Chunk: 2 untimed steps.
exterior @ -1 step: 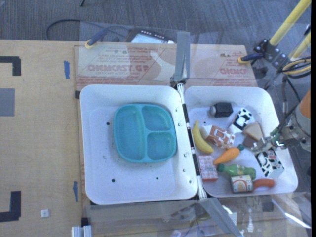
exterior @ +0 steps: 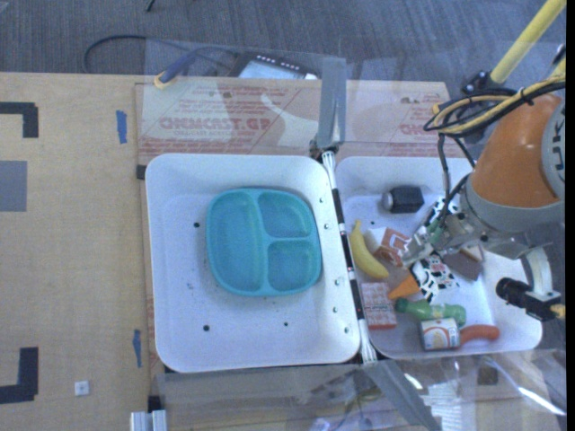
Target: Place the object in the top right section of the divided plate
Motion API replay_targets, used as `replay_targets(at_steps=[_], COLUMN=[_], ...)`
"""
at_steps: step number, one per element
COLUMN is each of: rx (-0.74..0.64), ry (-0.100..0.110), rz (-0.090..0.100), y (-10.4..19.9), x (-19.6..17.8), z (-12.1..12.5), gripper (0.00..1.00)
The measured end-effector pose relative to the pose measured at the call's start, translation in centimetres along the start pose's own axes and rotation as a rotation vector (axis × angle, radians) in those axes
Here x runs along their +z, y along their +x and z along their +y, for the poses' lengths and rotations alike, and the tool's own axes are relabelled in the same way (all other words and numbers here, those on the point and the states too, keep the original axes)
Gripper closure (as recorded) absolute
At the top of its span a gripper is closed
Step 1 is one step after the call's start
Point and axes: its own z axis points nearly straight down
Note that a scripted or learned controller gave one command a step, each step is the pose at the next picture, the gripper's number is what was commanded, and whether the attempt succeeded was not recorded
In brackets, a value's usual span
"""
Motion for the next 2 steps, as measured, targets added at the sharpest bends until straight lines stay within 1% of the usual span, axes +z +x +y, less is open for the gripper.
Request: replay_targets(at_steps=[1, 2], rx=[0.079, -0.034], ry=[0.001, 0.000], rz=[0.000, 0.000], y=[1.2, 7.0], x=[-2.9, -2.9], z=[-0.2, 3.0], gripper=[1.00, 1.00])
